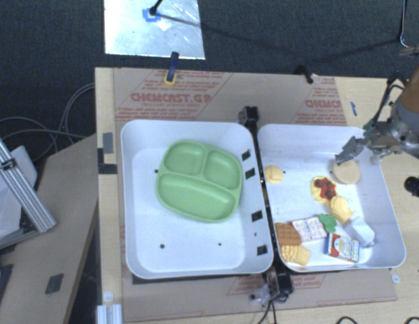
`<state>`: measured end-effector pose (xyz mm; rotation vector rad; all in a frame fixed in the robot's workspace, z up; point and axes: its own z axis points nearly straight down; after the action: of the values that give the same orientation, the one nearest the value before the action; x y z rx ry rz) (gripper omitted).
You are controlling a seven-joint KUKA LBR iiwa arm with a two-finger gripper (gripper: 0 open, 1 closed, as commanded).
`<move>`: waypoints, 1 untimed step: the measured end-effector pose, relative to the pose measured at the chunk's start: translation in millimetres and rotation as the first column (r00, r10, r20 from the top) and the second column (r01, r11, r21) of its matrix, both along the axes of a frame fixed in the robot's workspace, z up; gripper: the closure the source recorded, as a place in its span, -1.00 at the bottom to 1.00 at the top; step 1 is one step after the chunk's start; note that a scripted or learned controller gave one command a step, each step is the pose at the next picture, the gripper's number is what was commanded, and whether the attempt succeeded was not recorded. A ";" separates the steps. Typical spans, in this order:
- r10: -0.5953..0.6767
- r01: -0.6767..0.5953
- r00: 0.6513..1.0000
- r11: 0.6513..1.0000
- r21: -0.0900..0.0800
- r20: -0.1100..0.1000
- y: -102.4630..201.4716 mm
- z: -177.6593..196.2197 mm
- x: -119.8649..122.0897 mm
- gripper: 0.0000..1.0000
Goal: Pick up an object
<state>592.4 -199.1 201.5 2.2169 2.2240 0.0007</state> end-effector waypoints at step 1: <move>0.003 -0.003 1.000 1.000 0.001 -0.002 3.9 -45.9 8.2 -1.00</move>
<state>600.6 -195.2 155.6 2.2149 2.2287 -0.0006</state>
